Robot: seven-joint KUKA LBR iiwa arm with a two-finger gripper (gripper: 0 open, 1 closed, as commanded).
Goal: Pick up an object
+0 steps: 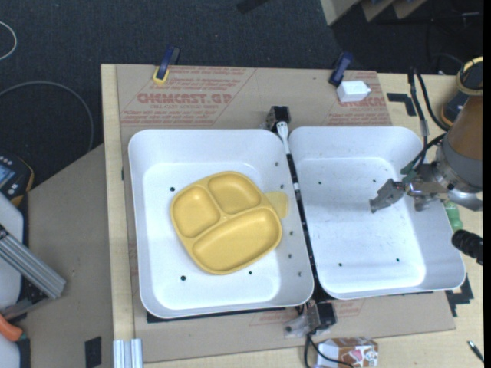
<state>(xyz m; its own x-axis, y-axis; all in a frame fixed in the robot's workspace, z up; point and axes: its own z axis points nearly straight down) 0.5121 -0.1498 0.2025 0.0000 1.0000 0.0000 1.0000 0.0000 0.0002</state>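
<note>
While the arm [468,140] is reaching in from three o'clock, its gripper [386,196] is hovering over the right bin [360,274], grasping nothing; whether it is released or clenched, I cannot tell. The yellow divided plate [225,221] is lying in the left bin [153,228], toward its center.
</note>
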